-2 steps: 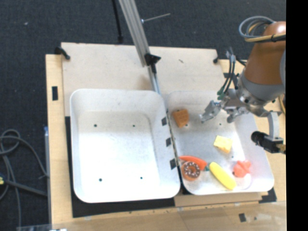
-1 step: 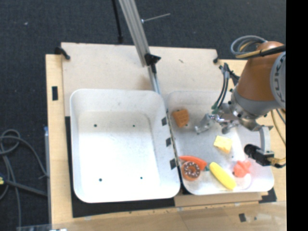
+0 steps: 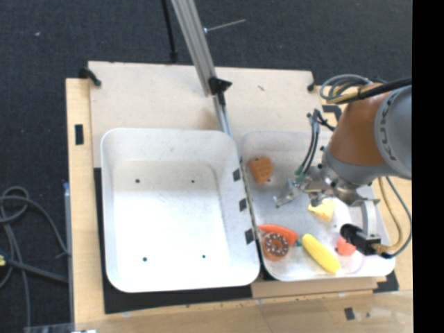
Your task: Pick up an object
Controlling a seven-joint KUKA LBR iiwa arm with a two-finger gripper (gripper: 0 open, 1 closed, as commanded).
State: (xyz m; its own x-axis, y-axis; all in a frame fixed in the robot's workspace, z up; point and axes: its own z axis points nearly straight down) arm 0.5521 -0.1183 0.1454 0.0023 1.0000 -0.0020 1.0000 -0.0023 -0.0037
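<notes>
The right bin (image 3: 277, 148) holds several small objects. An orange-brown block (image 3: 261, 169) lies near its left wall. At the front sit a brown ring-shaped piece on an orange item (image 3: 276, 243), a yellow oblong (image 3: 320, 252) and a small red-pink piece (image 3: 345, 247). A pale yellow chunk (image 3: 322, 210) lies right under my gripper (image 3: 338, 210), which hangs low over the bin's right half. The grey wrist and orange band (image 3: 357, 127) hide much of the gripper.
The left bin (image 3: 173, 207) is larger and sits against the right one. A slanted metal pole (image 3: 198, 44) rises behind the bins. Cables (image 3: 316, 141) trail beside the wrist. The bench edge runs just past the right bin's front.
</notes>
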